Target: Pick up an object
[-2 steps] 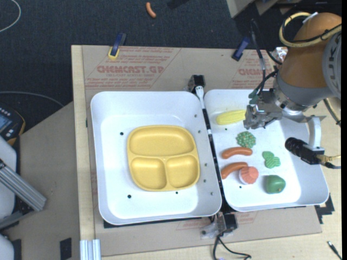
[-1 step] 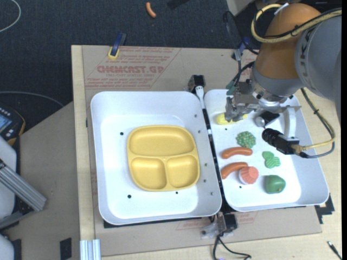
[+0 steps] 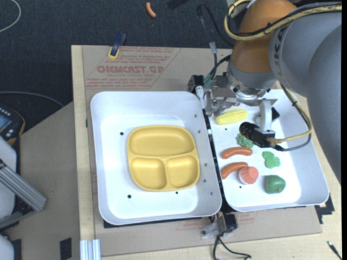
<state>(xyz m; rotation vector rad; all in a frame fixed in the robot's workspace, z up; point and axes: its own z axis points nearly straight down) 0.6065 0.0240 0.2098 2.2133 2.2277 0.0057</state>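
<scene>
Hovering low over the far part of the right bin (image 3: 309,161), the gripper (image 3: 237,103) is hanging just above a yellow corn (image 3: 231,116). The wrist is covering its tips, so I cannot tell if the jaws are apart or together. The corn is lying on its side close to the wall between the two bins, at the far end of the toy food. It is looking like a light plastic toy, stiff and rather smooth, so I am judging that it will not break but may slip or roll; taking it across the narrow middle is seeming safest. Nearer to me two sausages (image 3: 237,152) are lying one behind the other, and a red slice (image 3: 250,176) is touching the nearer one. A small green bit (image 3: 245,142) is sitting between corn and sausages, while a leafy piece (image 3: 270,159) and a pepper (image 3: 274,184) are lying further toward the arm's side. None is touching the corn, but the bin wall beside it may be crowding one jaw. The left bin (image 3: 108,145) is holding a yellow tray (image 3: 162,157).
</scene>
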